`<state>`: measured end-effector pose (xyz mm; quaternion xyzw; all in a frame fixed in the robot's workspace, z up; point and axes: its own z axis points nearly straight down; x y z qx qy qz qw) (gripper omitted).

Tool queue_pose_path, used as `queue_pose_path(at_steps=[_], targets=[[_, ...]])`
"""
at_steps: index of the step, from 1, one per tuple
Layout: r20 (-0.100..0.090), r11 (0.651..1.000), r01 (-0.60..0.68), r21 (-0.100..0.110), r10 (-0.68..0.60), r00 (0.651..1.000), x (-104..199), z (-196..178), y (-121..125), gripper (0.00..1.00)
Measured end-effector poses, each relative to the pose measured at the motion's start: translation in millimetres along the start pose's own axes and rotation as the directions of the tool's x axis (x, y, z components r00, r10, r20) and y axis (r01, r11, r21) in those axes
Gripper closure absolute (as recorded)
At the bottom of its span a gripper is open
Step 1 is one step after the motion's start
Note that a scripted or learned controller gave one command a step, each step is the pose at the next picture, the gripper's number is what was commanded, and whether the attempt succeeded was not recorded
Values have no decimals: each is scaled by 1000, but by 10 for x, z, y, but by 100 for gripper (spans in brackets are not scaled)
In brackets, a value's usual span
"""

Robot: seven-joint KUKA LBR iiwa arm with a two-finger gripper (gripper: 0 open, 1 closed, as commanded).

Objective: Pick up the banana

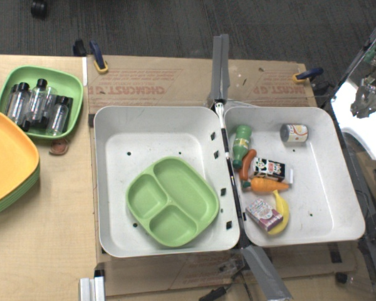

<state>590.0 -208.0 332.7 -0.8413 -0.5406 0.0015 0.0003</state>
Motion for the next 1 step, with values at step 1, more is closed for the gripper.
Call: queue_pose_path(at_steps=[1], targets=[[0,993,115,-1,-115,993,221,157,459,100]])
